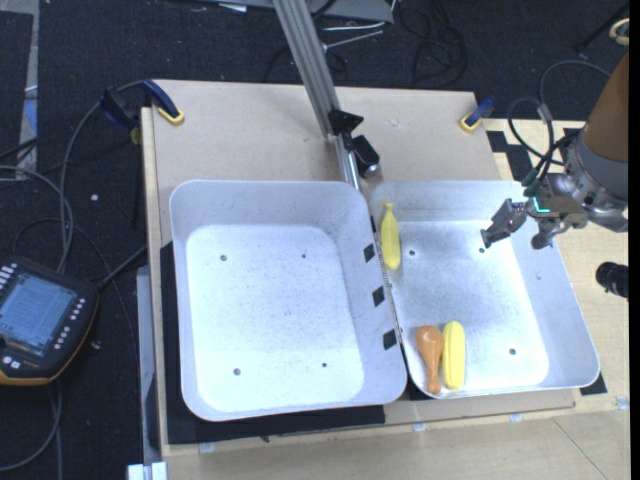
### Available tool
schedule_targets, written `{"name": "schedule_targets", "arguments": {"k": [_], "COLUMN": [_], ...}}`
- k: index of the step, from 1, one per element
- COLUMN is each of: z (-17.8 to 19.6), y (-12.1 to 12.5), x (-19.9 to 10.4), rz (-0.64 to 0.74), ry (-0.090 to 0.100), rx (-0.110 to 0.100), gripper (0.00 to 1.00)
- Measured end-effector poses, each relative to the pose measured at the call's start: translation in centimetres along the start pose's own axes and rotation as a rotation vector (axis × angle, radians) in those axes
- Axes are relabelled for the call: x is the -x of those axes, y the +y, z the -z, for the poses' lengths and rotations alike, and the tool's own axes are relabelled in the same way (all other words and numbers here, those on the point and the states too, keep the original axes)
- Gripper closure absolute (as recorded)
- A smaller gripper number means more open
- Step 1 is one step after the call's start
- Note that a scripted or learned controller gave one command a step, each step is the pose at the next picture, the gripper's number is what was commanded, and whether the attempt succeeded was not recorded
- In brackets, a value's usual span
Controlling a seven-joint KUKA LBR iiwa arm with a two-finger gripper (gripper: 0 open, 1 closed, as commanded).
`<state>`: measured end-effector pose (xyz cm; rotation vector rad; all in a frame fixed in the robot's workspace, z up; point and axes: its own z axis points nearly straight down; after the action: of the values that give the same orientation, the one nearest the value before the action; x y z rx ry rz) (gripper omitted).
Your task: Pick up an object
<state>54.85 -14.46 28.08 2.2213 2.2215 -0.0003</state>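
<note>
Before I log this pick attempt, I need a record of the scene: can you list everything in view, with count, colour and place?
bins: two, white, side by side on the bench
yellow long piece: one, yellow, right bin, against its left wall
yellow block: one, yellow, right bin, near front edge
orange piece: one, orange, right bin, beside the yellow block's left
clamps: two, blue and yellow, bench's back corners
pendant: one, dark with screen, floor at left
metal rail: one, grey, slanting over the bench's back
arm: one, grey and orange, from the right
claw: one, dark, open, over the right bin, holding nothing
</note>
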Motion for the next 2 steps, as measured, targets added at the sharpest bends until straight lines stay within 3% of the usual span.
{"name": "schedule_targets", "arguments": {"k": [1,2], "z": [0.0,-4.3], "y": [0.0,0.0], "x": [0.0,0.3], "rz": [0.0,0.0], "ry": [0.0,0.001], "rx": [0.0,-0.004], "gripper": [0.0,0.0]}}
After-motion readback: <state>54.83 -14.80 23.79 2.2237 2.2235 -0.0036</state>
